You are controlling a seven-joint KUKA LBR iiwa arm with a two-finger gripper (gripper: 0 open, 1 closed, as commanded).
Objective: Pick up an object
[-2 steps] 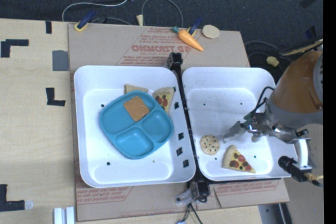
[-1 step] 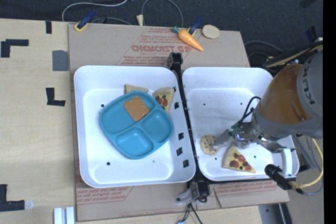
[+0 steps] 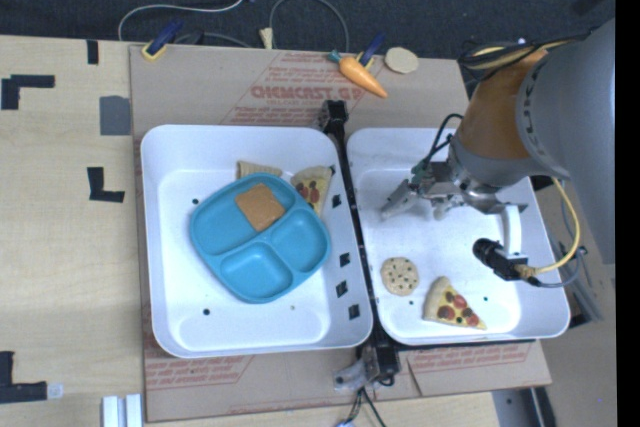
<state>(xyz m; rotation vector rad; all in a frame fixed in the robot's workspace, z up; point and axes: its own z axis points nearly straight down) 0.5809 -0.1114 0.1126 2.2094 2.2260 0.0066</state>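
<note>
Gripper (image 3: pixel 400 202) hangs low over the right bin (image 3: pixel 545 315), fingers spread on nothing; cookie (image 3: pixel 400 275) and pizza slice (image 3: pixel 453 304) lie nearby

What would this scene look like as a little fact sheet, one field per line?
left bin: holds a blue tray with a brown square in its top compartment; a pizza slice sits by the tray's upper right edge
right bin: holds a cookie and a second pizza slice near the front
gripper: low in the right bin, pointing left, nothing seen between its fingers
outside bins: carrot and a pale disc on the cardboard behind
</note>
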